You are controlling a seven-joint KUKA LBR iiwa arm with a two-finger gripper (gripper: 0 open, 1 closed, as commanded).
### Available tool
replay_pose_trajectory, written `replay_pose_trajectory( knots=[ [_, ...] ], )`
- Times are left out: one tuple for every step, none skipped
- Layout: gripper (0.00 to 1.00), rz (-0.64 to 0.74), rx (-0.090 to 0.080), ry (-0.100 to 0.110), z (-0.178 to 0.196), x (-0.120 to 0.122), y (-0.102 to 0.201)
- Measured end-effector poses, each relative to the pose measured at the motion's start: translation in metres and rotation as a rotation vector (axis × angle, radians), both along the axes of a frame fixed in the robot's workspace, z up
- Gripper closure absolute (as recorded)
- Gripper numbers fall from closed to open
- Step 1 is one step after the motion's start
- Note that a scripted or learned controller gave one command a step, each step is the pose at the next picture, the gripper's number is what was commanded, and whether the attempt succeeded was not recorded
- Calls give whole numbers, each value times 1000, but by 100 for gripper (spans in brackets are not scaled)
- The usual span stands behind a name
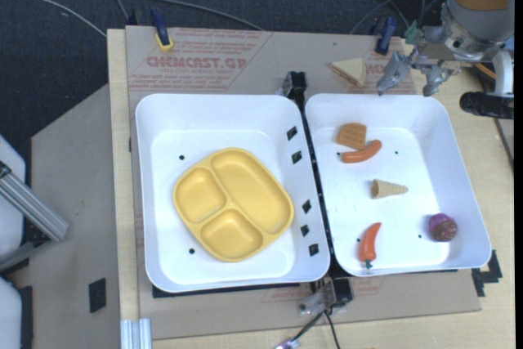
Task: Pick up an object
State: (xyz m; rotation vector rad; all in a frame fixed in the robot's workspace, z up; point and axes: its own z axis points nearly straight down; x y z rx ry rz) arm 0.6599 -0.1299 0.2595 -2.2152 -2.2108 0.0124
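The right bin (458,145) holds a brown cracker (352,135), a sausage (360,152), a tan cone-shaped wedge (388,189), a red chili pepper (369,243) and a purple round fruit (443,227). My gripper (415,79) hangs above the right bin's far rim, at the top right, open with its two fingers spread and nothing between them. It is well clear of the items below.
A yellow divided tray (233,203) lies in the left bin (155,135). A tan wedge-shaped piece (350,70) rests on the cardboard behind the bins. Blue clamps (161,31) hold the cardboard's far edge. Cables cross the dark floor beyond.
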Motion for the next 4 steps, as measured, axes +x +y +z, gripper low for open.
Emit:
replay_pose_trajectory(
  knots=[
    [0, 2, -2, -13, 8, 2, 0],
    [0, 3, -2, -8, -35, 5, 2],
    [0, 2, -1, -7, -81, -2, 8],
    [0, 1, -2, -7, -131, 4, 1]
  ],
)
